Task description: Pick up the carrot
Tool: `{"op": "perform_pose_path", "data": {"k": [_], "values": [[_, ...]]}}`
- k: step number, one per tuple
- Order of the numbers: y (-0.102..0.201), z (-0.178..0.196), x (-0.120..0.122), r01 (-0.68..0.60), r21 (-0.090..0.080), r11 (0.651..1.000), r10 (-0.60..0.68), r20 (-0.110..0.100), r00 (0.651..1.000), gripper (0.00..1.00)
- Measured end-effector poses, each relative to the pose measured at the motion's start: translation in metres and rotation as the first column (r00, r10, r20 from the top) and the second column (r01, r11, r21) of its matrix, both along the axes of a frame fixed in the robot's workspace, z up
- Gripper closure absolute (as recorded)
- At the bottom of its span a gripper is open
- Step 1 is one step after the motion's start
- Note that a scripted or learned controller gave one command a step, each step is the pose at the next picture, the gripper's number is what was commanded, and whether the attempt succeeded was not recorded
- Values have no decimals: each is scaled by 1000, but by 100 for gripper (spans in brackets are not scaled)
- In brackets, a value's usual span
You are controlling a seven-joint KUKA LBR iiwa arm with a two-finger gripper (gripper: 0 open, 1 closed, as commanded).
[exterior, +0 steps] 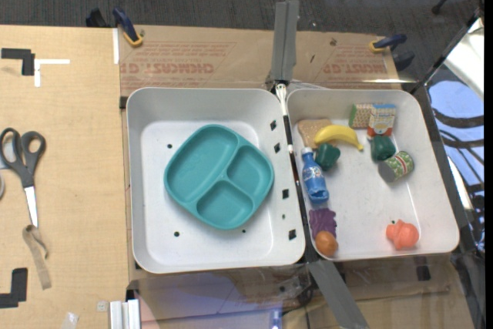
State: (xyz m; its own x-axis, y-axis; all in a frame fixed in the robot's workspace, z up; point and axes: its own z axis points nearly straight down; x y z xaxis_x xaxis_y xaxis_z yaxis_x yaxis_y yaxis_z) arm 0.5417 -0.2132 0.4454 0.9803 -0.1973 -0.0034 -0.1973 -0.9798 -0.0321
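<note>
The right bin [431,166] holds two orange toys. One small orange piece [326,243] lies at the bin's front left corner, touching a purple toy [322,221] just behind it. A rounder orange-pink toy [401,234] sits alone near the front right corner. I cannot tell which of the two is the carrot.
A teal divided plate [220,176] lies in the left bin [146,243]. The right bin also holds a blue bottle [313,179], a banana [337,135], a brown slice [311,129], green toys [383,148], a can [398,165] and small cartons [374,116]. Scissors [23,158] lie on the bench at left.
</note>
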Motion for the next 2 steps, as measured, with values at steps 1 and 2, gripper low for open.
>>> {"op": "perform_pose_path", "data": {"k": [1, 2], "values": [[-7, -109, -57, 4, -21, 1000, -4, -6, 1000, 100], [-5, -102, -55, 7, -9, 1000, -7, -8, 1000, 100]]}}
